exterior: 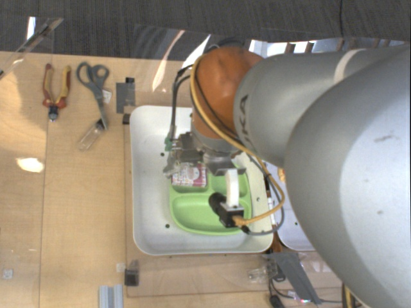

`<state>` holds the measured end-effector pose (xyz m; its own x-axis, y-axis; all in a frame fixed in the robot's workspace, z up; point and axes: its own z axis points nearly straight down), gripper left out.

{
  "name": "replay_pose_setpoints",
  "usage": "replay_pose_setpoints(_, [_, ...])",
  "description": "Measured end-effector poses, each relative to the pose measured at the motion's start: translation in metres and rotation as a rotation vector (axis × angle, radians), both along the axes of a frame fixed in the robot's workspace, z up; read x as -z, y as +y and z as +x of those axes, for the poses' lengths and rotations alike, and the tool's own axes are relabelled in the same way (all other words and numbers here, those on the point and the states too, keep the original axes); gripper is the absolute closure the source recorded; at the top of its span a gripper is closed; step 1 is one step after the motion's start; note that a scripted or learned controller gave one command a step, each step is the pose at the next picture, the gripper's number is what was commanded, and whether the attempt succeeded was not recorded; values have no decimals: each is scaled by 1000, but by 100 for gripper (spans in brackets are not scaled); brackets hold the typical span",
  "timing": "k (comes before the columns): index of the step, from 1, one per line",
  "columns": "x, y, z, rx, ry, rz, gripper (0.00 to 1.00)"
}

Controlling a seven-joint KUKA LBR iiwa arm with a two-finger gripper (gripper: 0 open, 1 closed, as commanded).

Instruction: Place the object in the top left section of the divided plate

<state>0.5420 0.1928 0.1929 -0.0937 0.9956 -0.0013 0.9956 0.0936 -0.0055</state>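
A green divided plate (192, 215) lies in the left white bin (146, 178). A small pink and white object (189, 176) sits over the plate's upper left part, directly under my gripper (187, 162). The gripper's metal body comes down onto the object from above. The grey arm and its orange band (221, 88) hide the plate's right side and much of the bin. Whether the object rests on the plate or hangs just above it cannot be made out.
Red-handled pliers (54, 90) and grey scissors (96, 92) lie on the wooden bench to the left of the bin. A black clamp (126, 95) sits at the bin's upper left corner. A sliver of the right bin (292, 236) shows under the arm.
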Motion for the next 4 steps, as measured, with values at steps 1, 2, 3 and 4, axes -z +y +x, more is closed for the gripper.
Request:
replay_pose_setpoints(1, [-1, 0, 0, 0, -2, 0, 0])
replay_pose_setpoints(2, [-1, 0, 1, 0, -2, 0, 0])
replay_pose_setpoints(3, [-8, 1, 2, -6, 0, 0, 100])
replay_pose_setpoints(4, [-8, 1, 2, -6, 0, 0, 0])
